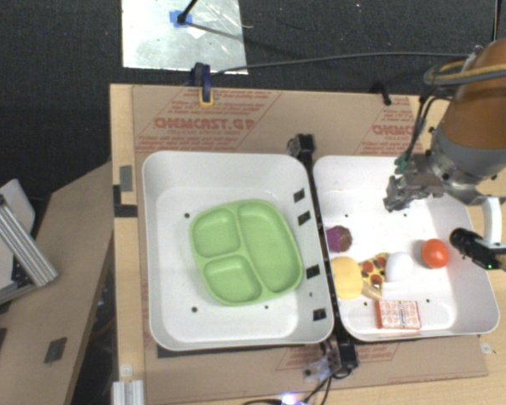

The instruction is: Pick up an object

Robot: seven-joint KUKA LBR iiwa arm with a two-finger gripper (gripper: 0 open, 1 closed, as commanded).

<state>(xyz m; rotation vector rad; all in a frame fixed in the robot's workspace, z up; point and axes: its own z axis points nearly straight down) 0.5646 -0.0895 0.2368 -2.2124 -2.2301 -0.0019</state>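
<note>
The right bin holds a purple round object, a yellow rounded object, a small red-and-yellow piece, a white object, an orange ball and a red-patterned box. My gripper hangs over the back right part of this bin, above and behind the objects, touching none of them. Nothing shows between its tips.
The left bin carries a green three-compartment tray. Black clips sit along the divider between the bins. A brown board lies under both bins. A black part with a white bracket juts over the right bin's right edge.
</note>
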